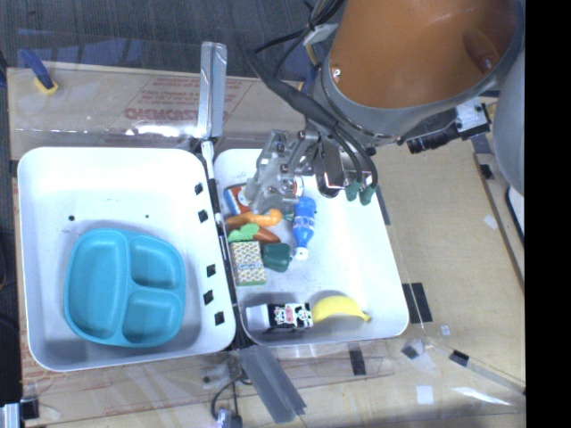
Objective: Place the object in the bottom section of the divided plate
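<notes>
- divided plate (125, 288): blue, three sections, lying in left bin (36, 239).
- gripper (278, 184) over right bin (379, 266) clutter; jaw state can't tell.
- tan bench (446, 239).

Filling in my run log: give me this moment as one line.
hand: over right bin, above toy pile | divided plate: left bin, nothing on it | banana: right bin | placement: not yet done

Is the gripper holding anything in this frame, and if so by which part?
It cannot be told. The gripper sits low over the toy pile in the right bin, near the carrot, with nothing visibly between its fingers.
</notes>
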Tool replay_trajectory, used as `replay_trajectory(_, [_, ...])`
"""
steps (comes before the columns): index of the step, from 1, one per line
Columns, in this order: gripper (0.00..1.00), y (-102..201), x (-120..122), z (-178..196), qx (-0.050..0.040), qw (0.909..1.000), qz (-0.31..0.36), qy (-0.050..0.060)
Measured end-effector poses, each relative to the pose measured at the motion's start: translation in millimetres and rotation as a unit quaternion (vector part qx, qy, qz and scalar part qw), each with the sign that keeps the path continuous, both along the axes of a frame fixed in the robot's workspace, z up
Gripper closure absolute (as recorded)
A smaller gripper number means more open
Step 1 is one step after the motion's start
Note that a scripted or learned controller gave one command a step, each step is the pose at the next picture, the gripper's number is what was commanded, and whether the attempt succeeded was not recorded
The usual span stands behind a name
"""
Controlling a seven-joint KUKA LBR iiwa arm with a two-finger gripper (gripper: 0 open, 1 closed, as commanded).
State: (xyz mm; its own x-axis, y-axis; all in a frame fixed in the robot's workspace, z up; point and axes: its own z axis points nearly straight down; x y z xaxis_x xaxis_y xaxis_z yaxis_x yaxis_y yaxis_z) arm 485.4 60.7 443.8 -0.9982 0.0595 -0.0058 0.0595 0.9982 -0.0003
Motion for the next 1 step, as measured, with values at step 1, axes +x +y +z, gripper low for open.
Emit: replay_trajectory(1, [1.0,78.1,35.4,-1.2,0.0004,0.9998,-0.02,0.001])
